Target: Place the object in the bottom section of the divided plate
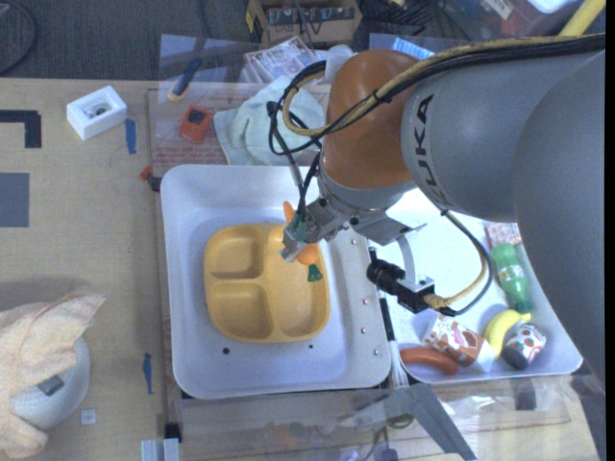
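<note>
Cloth (pixel 43 339): pale yellow, bunched at the near left edge of the bench, draped over a white bowl (pixel 48 392).
Right bin (pixel 562 358): near corner holds a red sausage-like piece (pixel 430 358), a patterned box (pixel 454 338), a banana (pixel 502 328), a dark egg-shaped toy (pixel 524 346) and a green bottle (pixel 510 275), all close together.
Left bin (pixel 187 286): white, shallow, with the plate sitting in its middle.
Plate (pixel 266 284): yellow, divided into three sections, two smaller ones on the left and a long one down the right side; all sections look bare apart from what hangs over the right rim.
Carrot (pixel 309 257): small orange piece with a green tip, at the plate's right rim, right under the gripper; the green end points down toward the near side. It seems to touch the fingers, but I can't make out whether it is pinched between them or lying on the rim.
Gripper (pixel 296 238): down low over the plate's upper right edge, grey fingers pointing down; how wide they stand I cannot tell from here.
Arm (pixel 509 133): big grey body coming in from the right, orange band (pixel 370 118) above the wrist, black cables looping round it.
Far bench: crumpled white cloth (pixel 259 123) behind the left bin, an orange block (pixel 195 123), a small white box (pixel 96 111) off to the left.
</note>
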You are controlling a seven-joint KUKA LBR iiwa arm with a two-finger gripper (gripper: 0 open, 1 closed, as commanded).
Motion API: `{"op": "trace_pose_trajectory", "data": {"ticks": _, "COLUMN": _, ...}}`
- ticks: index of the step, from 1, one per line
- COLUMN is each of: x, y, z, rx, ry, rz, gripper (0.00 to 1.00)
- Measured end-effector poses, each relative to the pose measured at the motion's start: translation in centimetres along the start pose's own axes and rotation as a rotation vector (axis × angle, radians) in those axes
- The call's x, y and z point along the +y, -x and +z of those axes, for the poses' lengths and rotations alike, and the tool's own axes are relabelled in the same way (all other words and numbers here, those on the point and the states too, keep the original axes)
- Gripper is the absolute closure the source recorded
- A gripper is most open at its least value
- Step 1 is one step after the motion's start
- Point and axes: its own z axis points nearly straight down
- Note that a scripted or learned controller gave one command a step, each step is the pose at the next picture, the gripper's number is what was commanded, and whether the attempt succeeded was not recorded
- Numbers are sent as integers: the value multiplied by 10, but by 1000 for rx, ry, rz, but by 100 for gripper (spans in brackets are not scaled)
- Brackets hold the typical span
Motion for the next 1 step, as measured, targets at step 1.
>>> {"op": "trace_pose_trajectory", "data": {"ticks": 1, "x": 0, "y": 1, "z": 0, "rx": 0, "ry": 0, "rz": 1, "gripper": 0}}
